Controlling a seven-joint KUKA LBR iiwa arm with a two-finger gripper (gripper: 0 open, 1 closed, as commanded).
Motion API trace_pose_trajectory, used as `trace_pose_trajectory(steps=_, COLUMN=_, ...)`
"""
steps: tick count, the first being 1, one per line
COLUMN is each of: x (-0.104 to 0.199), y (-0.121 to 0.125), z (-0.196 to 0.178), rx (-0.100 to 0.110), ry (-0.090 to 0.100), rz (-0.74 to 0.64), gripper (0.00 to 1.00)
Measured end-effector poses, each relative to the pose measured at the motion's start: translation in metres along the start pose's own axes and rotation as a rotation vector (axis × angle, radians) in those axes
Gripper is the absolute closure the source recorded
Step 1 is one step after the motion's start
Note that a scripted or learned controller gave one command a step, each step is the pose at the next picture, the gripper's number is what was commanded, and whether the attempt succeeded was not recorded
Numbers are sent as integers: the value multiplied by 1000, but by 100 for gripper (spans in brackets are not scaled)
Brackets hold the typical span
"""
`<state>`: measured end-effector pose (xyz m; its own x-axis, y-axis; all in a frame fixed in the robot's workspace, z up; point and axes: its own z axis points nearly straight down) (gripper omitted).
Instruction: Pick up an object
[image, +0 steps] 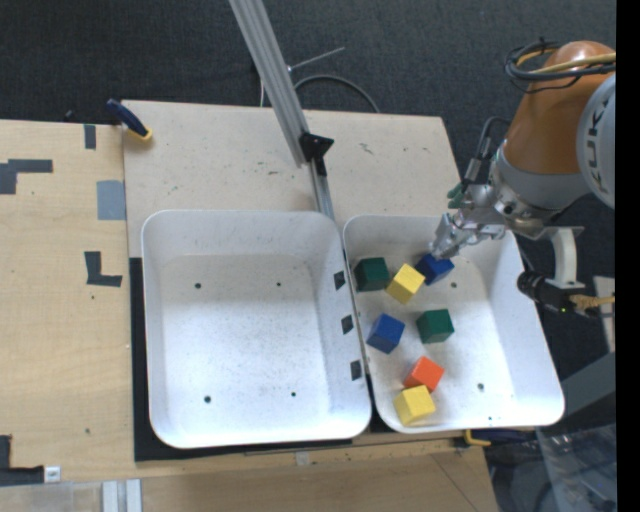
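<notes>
Seven small cubes lie in the right-hand white bin (520, 330), seen from above: a dark green cube (372, 273), a yellow cube (405, 283), a dark blue cube (435, 268), a second blue cube (385, 333), a second green cube (435, 325), an orange cube (427, 373) and a second yellow cube (415, 404). The left-hand white bin (160, 300) sits alongside. The two-finger gripper (446, 243) is down at the dark blue cube near the bin's far side; whether it has closed on it I cannot tell. That cube touches the yellow one, so I'd say a clean grasp means squaring up on its free faces and lifting straight, slowly, without dragging its neighbour.
</notes>
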<state>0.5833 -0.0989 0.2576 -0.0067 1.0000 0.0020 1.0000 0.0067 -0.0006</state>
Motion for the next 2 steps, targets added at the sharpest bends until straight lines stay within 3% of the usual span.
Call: trace_pose_trajectory(steps=2, x=116, y=8, z=19, rx=1, ry=-1, rz=-1, gripper=100)
